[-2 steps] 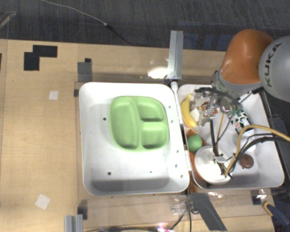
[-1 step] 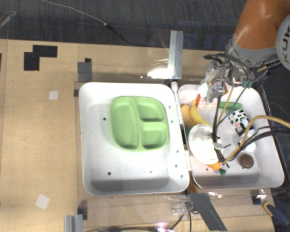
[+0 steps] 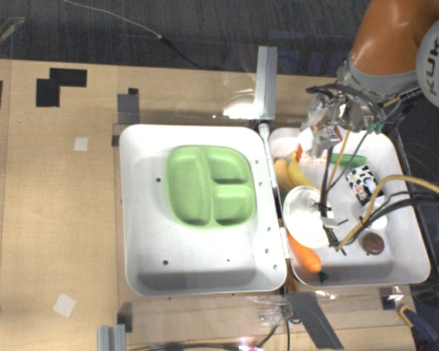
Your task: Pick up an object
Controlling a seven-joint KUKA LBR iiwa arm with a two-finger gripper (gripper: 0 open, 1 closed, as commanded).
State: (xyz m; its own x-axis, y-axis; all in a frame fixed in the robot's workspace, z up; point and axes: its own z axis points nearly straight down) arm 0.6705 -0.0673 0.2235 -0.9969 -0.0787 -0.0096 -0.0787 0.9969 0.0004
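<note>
Reaching in from the upper right of the frame, the grey arm (image 3: 406, 31) with its orange band carries the tool (image 3: 328, 131) over the upper part of the right bin (image 3: 406, 265). Whether the tool is spread or pressed together cannot be told, since cables and metal parts clutter it. Nothing can be seen pinched in it.

Just below and left of the tool lies a yellow banana (image 3: 293, 174), against the bin's left wall. Below the banana sits a white bowl (image 3: 305, 214), and below that an orange carrot (image 3: 306, 255) lies near the bin's lower left corner. To the right of the tool, a green stick-like object (image 3: 349, 160) lies aslant, with a black-and-white patterned object (image 3: 361, 182) just below it. A small brown round object (image 3: 372, 244) rests toward the bin's lower right. Dark and yellow cables (image 3: 395, 196) trail across the bin from the right.

The left bin (image 3: 190, 269) fills the centre of the frame and holds a green divided tray (image 3: 208, 185). Both bins stand on the wooden bench (image 3: 51, 210).
</note>
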